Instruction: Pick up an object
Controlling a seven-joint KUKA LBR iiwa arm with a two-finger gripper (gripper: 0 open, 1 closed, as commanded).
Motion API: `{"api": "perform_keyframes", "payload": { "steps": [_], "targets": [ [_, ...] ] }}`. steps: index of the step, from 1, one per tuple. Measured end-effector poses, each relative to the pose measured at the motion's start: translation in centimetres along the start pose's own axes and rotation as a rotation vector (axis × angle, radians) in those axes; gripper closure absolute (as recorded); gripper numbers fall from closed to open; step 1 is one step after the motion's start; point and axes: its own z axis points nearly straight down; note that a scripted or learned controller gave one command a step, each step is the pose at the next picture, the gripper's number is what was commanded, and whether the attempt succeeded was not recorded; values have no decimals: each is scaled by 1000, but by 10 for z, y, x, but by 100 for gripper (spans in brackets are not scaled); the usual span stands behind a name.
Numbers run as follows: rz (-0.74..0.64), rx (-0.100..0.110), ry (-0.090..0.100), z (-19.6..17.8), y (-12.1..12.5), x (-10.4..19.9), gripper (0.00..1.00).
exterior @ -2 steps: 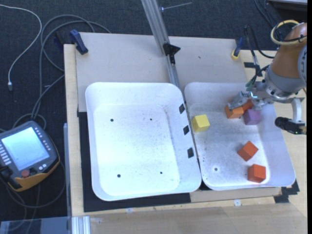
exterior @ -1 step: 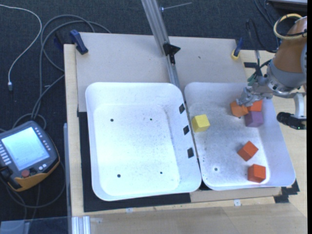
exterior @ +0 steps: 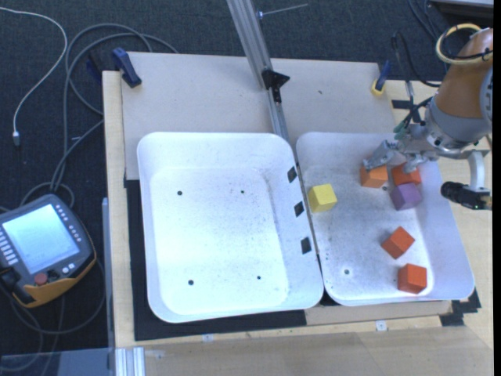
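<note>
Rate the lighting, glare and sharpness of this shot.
Camera view: lighting even and soft, with short faint shadows under the yellow block and the orange blocks; the left bin is bright but keeps its speckle, so no blown-out glare; the gripper area is soft, small detail blurred.

Coloured blocks [exterior: 398, 241] in right bin [exterior: 344, 210]

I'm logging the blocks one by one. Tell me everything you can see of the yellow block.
The yellow block is a small cube, plain and matte, maybe foam or painted wood. It sits flat in the right bin, near that bin's left wall, turned a little askew to it. It stands alone: nothing touches it but the bin floor, and the orange and purple blocks and the gripper lie off to its right.
</note>
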Motion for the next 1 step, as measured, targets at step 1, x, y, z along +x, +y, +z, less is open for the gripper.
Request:
{"api": "perform_keyframes", "payload": {
  "steps": [1],
  "targets": [
    [3, 22, -3, 26, 11, 28, 0]
  ]
}}
